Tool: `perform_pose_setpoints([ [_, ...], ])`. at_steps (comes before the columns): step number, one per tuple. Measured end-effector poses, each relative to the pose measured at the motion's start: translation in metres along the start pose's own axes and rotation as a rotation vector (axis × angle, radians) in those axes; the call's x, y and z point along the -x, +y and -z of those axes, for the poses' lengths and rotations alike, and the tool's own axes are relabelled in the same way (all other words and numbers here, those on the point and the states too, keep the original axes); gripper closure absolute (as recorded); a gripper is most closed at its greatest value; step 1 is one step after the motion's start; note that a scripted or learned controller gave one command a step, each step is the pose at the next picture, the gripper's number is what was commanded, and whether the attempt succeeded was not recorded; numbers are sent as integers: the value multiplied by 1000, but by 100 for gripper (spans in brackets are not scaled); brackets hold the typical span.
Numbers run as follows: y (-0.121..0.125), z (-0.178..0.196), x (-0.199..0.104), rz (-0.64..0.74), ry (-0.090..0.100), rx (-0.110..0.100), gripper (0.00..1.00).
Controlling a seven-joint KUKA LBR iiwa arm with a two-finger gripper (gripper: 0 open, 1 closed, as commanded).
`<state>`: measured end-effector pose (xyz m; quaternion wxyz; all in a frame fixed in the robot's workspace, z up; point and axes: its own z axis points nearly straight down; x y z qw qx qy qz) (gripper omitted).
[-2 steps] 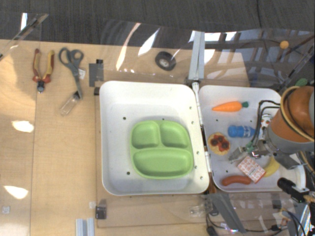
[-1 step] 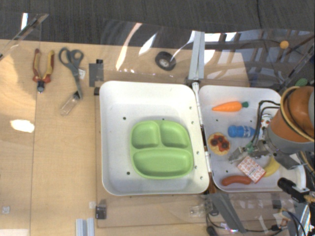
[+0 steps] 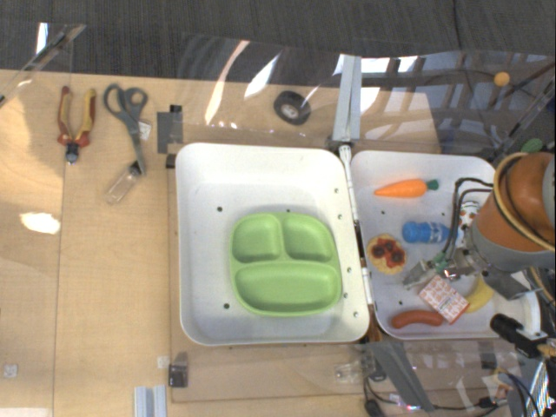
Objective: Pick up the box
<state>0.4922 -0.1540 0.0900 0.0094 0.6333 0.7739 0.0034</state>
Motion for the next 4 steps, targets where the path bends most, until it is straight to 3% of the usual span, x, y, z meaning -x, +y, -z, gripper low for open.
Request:
perform_pose_setpoints([
  [2, 0, 0, 0, 0, 1, 0, 0],
  [3, 4, 12, 1, 2, -5, 10, 100],
  [4, 4, 12, 1, 2, -4, 10, 0],
])
